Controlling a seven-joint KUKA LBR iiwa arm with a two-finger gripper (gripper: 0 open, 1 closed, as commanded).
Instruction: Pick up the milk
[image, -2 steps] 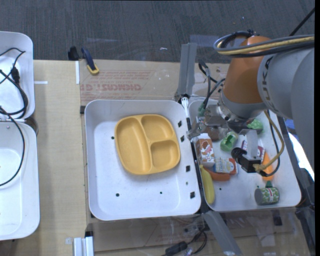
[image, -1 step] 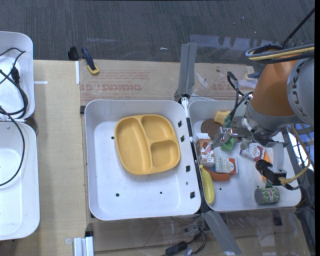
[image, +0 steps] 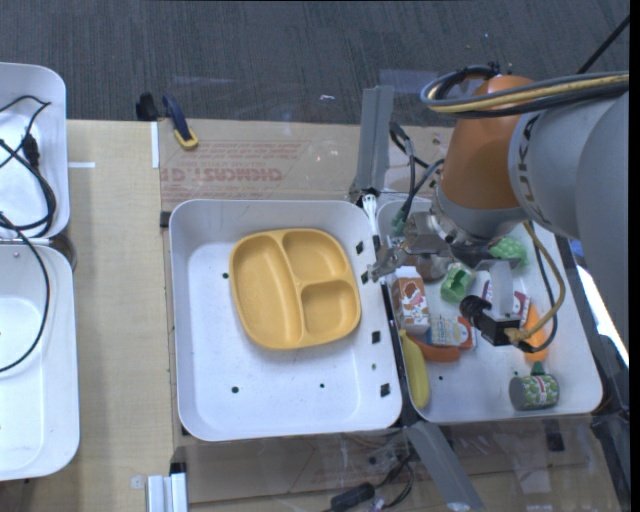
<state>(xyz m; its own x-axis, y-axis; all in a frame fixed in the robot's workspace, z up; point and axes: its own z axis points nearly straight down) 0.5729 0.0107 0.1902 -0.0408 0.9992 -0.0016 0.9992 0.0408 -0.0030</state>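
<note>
Seen from above at a slant, a tan surface (image: 120, 300) carries two shallow white bins side by side. The left bin (image: 200, 390) holds a yellow plate (image: 295, 287) with three compartments, lying flat near its middle. The right bin (image: 480, 395) is crowded with small items. The milk (image: 411, 303), a small carton with red and white print, lies at the left side of this bin, just right of the wall between the bins. An orange bowl (image: 440, 347) sits against its near edge, and a yellow banana (image: 416, 373) lies nearer still. A green can (image: 534, 388) rests at the near right. The grey arm (image: 560, 150) reaches in from the right above the far part of this bin. Its hand (image: 415, 245) hangs just beyond the milk; whether it is open or closed cannot be told, and nothing is seen in its grip.
</note>
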